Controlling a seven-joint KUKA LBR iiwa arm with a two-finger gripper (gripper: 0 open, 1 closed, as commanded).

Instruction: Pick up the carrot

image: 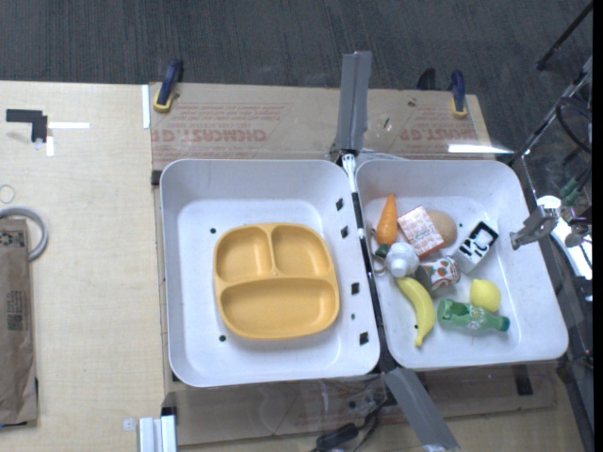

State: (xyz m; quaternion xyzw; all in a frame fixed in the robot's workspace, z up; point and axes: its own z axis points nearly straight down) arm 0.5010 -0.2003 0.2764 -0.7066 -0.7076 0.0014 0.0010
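Orange carrot lies in right bin, 10 o'clock corner of pile, tip toward 12, touching red-white packet side. Banana at 6 o'clock of it. Left bin holds yellow divided plate. Tool at right bin's 3 o'clock rim, well apart from carrot; finger state can't tell.

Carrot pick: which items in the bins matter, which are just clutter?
Job:
carrot, upper left of the right bin
gripper, at that bin's right rim

Clutter:
banana
lemon
green bottle
red-and-white packet
yellow divided plate, left bin
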